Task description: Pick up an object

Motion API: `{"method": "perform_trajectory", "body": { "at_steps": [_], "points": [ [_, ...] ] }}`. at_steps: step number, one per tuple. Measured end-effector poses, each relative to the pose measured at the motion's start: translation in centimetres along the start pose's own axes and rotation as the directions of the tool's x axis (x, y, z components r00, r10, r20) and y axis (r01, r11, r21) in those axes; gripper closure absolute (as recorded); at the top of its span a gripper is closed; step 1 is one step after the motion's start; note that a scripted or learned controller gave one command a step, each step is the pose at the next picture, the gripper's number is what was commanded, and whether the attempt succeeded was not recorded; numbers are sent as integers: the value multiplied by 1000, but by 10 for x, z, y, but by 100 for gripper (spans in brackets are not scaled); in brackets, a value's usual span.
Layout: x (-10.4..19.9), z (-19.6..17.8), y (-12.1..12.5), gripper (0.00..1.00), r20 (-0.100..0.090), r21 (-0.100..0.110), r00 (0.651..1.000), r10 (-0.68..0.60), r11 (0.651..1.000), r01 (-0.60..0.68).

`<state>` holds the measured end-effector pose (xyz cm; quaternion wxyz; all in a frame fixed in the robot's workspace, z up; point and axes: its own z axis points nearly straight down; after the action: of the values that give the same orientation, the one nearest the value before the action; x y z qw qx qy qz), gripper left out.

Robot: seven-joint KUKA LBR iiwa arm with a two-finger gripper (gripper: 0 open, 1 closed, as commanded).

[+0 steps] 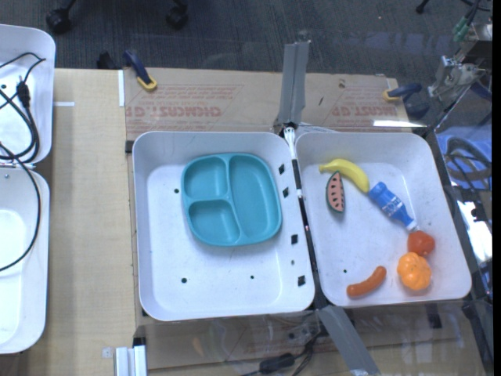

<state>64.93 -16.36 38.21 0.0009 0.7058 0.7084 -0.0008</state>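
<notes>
Nearest the camera, along the right bin's (438,171) front edge, lie a sausage (366,282) and an orange (414,272), with a tomato (420,243) just behind the orange, touching or nearly so. Further back sit a blue bottle (390,203), a watermelon slice (335,192) and a banana (347,172): six pickable things, one of each. The left bin (156,210) bears one teal divided plate (232,199).

The claw's state cannot be told from this view.

Risks, as I judge them: orange and tomato crowd each other near the wall, so a grasp there could nudge both or strike the rim; the round fruits may roll away; banana and watermelon slice lie close enough that fingers might catch both.
</notes>
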Motion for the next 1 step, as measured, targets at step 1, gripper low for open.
{"method": "perform_trajectory", "body": {
  "at_steps": [1],
  "points": [
    [34,90,-18,100,-1,3,1000,-1,1000,1]
  ]
}}
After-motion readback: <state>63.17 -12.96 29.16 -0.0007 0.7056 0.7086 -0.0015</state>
